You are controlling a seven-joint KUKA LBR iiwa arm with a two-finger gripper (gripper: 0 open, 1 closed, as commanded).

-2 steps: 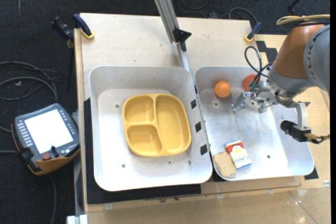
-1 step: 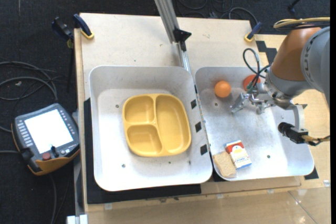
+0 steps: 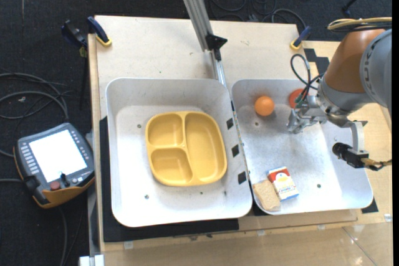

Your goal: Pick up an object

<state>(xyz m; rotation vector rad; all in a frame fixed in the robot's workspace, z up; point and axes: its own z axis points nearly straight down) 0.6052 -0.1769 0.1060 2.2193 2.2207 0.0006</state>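
While I watch from the overhead camera, my gripper [image 3: 295, 124] hangs low over the far part of the right bin [image 3: 324, 196], and I cannot tell from this angle how it is set. An orange ball [image 3: 265, 106] lies just beside it toward the divider, apart from the metal. A red object [image 3: 295, 97] sits right behind the gripper, half covered by the wrist and cables, so I can't make out its shape. Near the bin's front edge, a small red, white and blue box [image 3: 283, 183] lies touching a tan, speckled sponge-like block [image 3: 268, 195] that presses into the front corner next to the divider. Between those two and the gripper, the bin floor is bare, giving me open room across the middle and along the right wall. The left bin [image 3: 124, 196] carries a yellow divided plate [image 3: 186, 147] roughly at its centre, with bare margin all round. My arm's orange band [image 3: 349, 65] is cut off at the right, and a slanted metal pole [image 3: 194, 0] crosses the bench's far edge.
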